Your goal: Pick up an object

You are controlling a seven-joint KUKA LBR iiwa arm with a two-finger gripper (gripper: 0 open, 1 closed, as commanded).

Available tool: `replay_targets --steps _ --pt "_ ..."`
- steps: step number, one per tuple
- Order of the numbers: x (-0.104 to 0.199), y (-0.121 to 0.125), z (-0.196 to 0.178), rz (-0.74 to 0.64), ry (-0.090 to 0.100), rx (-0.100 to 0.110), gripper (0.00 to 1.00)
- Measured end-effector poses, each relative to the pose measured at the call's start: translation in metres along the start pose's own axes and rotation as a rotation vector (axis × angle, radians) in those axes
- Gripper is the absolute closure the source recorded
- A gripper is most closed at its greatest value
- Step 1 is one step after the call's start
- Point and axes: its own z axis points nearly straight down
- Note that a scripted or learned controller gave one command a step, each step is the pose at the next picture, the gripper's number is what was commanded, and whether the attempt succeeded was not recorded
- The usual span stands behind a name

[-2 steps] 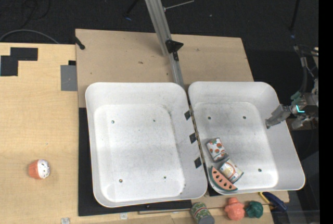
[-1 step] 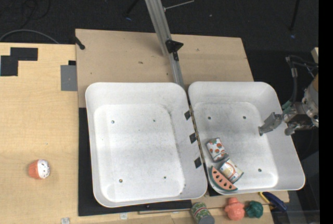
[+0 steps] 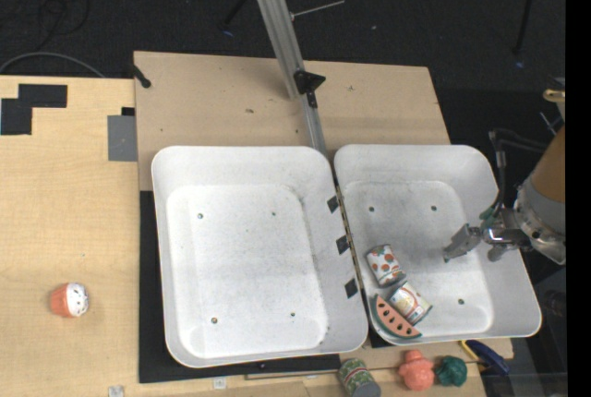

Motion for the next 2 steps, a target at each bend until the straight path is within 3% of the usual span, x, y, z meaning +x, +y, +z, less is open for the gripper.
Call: replay_targets --steps 1,2 --pt "-0.005 -0.009 0.056 -0.001 0.000 0.000 0.00" --pt "-0.007 -0.008 0.043 0.003 -0.002 -0.005 1.00"
